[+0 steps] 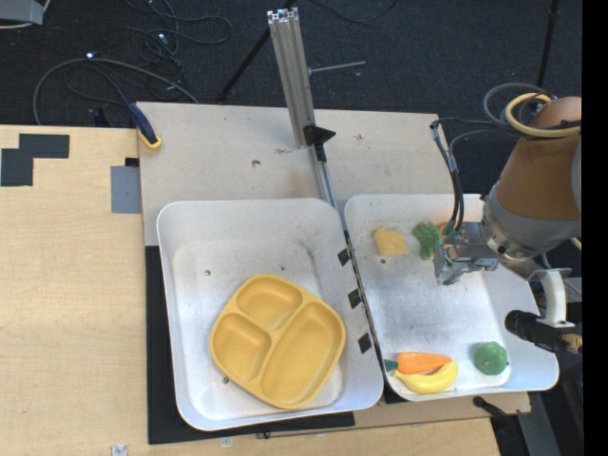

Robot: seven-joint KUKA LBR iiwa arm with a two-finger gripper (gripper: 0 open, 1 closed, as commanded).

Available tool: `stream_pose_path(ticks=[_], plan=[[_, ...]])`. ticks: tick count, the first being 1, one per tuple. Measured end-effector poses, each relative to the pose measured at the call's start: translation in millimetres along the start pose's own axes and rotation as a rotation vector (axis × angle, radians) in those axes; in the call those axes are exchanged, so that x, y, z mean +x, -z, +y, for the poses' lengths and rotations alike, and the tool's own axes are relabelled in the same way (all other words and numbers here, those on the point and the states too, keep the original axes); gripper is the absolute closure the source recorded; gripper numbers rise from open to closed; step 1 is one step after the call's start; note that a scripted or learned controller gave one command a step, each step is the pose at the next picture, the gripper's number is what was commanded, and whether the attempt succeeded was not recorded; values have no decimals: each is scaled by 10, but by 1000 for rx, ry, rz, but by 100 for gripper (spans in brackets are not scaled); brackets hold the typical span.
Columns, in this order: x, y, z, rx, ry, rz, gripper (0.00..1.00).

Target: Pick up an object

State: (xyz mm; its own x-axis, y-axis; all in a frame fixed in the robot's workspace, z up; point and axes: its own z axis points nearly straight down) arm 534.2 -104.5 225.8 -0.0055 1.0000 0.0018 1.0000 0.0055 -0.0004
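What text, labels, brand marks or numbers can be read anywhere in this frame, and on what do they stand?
None can be read.
Yellow divided plate in the left bin: plain, no marking.
Toy foods in the right bin, such as the banana and carrot: no labels.
Arm and gripper: no legible brand mark at this size.
Aluminium post: bare.

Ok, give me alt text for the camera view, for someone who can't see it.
The arm's gripper hangs low in the right bin beside a green broccoli piece and a pale yellow item. A carrot, banana and green ball lie near its front edge. The left bin holds a yellow divided plate.
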Motion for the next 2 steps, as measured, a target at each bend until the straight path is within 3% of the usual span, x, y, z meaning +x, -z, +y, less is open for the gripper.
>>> stream_pose_path(ticks=[2], plan=[[1052,-31,201,3,0,-1,100]])
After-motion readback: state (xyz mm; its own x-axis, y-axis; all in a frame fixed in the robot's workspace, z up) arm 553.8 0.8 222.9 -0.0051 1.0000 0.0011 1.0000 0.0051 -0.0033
